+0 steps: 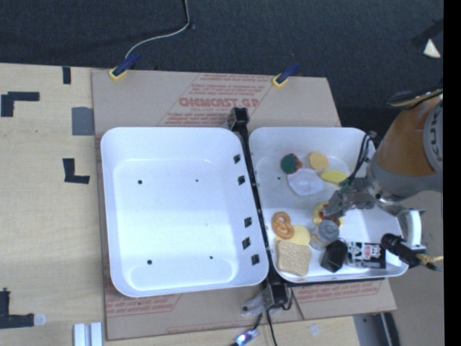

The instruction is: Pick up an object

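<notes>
Right now the hand point(337, 206) is low inside the right bin point(358, 137), close to the small things in the middle of it. I cannot tell if it has closed on anything, because it is dark and small in the view.

Let us use the see-through cup point(305, 184) as our marker. Just up and left of the cup is a green ball point(291, 163). Up and right of it are two yellow pieces point(325, 168). The hand is a bit down and right of the cup, and right by the hand's tip sits a little red and yellow toy point(324, 211). That toy looks like the thing to pick up (my best guess from where the hand points). Just below it is a grey round piece point(328, 231). Lower and to the left of the cup lie an orange pretzel shape point(282, 224) and a piece of toast point(294, 256), and a black block point(333, 256) sits low down too.

To do this step well, the hand should go straight down over the little toy, with one side on each side of it. It should not push the grey piece next door. Squeeze gently, then lift slowly. The toy is small and could slip out, so check it is really held before moving away. The left bin point(115, 146) sits well away from the cup.
</notes>
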Tool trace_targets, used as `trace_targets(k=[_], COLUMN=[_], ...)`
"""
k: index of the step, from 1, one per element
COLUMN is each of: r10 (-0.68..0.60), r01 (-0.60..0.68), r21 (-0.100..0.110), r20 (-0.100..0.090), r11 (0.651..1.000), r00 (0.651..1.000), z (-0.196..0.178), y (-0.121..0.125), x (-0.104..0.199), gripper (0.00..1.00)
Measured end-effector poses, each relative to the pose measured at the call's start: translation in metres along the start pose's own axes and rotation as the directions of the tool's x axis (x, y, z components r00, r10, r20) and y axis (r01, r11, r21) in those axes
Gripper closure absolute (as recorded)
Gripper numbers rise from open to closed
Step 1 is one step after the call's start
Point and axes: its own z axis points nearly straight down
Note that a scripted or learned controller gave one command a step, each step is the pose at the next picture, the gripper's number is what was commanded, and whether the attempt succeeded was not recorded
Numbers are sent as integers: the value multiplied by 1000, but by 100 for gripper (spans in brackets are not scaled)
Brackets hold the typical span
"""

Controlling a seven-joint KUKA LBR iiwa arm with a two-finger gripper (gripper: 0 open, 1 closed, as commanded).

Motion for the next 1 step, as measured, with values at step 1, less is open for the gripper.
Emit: trace_targets(k=[1], r10=[-4], r01=[4], r21=[-20], r20=[6], r11=[1000], r00=[1000], z=[-329], y=[15], x=[54], gripper=[100])
